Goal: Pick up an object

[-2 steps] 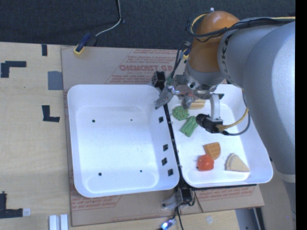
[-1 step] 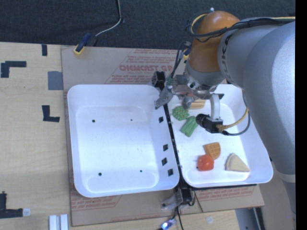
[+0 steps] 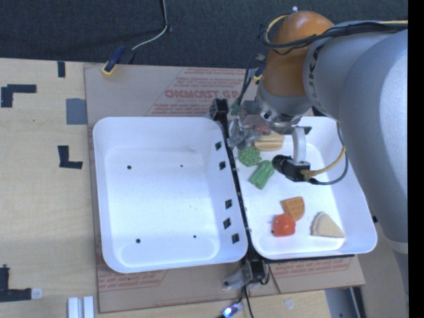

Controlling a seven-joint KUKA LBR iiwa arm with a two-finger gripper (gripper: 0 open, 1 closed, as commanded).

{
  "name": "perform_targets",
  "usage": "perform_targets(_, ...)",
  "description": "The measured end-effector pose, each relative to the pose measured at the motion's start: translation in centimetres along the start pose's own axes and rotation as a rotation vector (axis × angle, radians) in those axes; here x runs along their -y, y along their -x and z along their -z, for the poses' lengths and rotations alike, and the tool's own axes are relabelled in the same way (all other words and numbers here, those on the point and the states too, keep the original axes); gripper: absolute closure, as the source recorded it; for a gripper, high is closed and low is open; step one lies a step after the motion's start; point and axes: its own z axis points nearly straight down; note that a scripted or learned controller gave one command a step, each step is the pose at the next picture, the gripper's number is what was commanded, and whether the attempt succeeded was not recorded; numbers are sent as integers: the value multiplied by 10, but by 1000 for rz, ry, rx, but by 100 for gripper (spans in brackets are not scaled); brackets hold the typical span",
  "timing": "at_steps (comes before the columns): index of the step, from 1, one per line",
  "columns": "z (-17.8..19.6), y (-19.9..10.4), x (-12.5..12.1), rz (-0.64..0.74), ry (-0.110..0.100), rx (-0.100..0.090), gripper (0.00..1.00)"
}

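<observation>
My claw hangs over the right bin's upper left corner, near the divider; I cannot tell its state. Beneath it lie a green toy and a tan block; the red ball sits lower.

Even overhead light, soft shadows; mild glare on white bins; slightly soft focus.

You've got a grey KUKA arm, smooth rounded housing, w/ glossy orange band above wrist. Yellow + black cables loop over the band and trail below it. Black cylindrical fitting on the side; metal gripper assy at the tip.
</observation>
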Motion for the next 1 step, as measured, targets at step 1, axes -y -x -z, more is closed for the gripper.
perform_targets(1,-1,0,0,0,-1,0,0)
